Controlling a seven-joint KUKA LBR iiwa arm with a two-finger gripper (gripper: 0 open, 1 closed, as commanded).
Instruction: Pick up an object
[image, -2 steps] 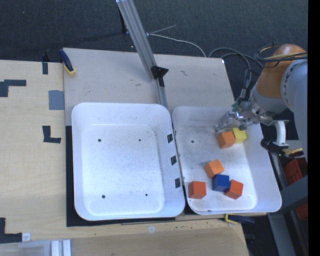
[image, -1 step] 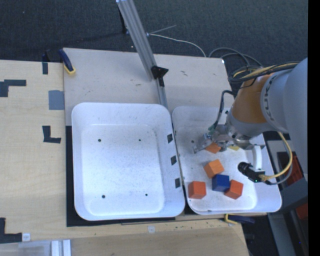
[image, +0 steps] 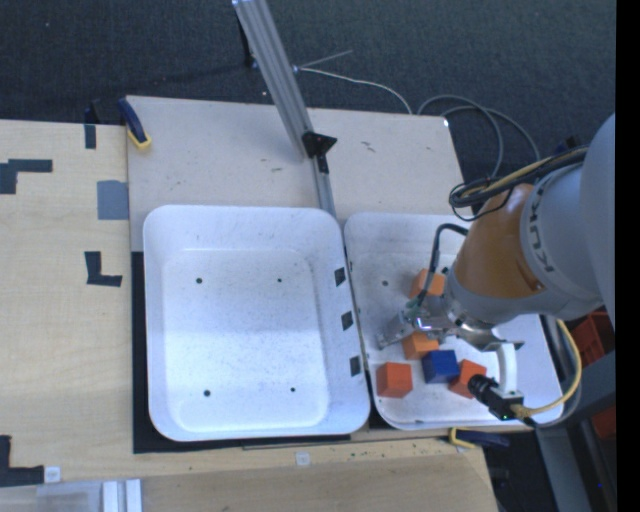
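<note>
Crowding the gripper (image: 418, 322): orange blocks (image: 394, 379), blue block (image: 440, 366).

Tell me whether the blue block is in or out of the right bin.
In. The blue block lies inside the right bin, among orange blocks.

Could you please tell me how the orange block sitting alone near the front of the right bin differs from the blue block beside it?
The orange block is orange; the blue block is dark blue. The orange block stands apart with bare bin floor around it, while the blue block is packed against other orange pieces under the arm's wrist. The orange block lies nearer the left bin. Both are small cubes in the right bin.
</note>
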